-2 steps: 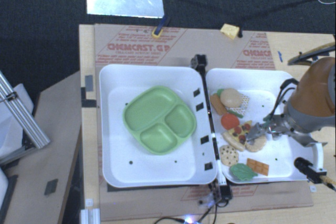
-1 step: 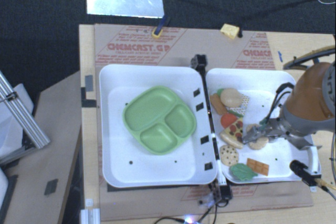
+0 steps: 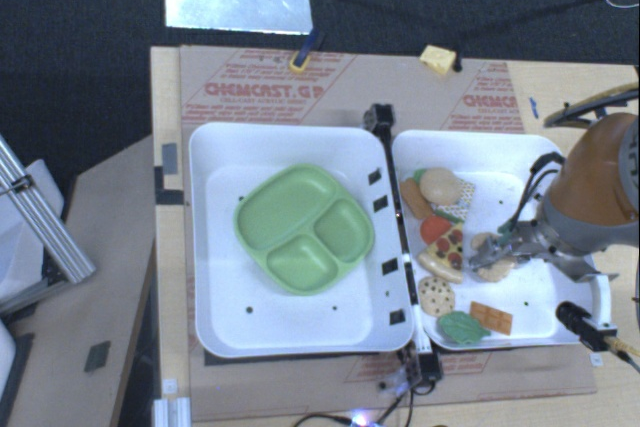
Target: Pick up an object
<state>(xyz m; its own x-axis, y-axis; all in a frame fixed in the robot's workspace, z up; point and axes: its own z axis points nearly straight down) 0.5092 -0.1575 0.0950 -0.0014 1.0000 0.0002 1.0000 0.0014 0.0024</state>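
The right bin [image 3: 500,155] holds several toy foods: a tan bun [image 3: 440,185], an orange sausage [image 3: 411,198], a red tomato piece [image 3: 436,227], a pizza slice [image 3: 446,252], a chocolate-chip cookie [image 3: 436,295], a green leaf [image 3: 460,327] and an orange cracker [image 3: 491,317]. My gripper [image 3: 488,258] is low in this bin, right of the pizza slice, directly over a small tan piece [image 3: 497,267] that it partly hides. Nothing can be seen held in it.
The left bin [image 3: 230,315] holds a green divided plate [image 3: 303,228]. A black-clipped wall [image 3: 392,235] separates the two bins. A yellow block [image 3: 437,59] lies on the cardboard behind the bins.
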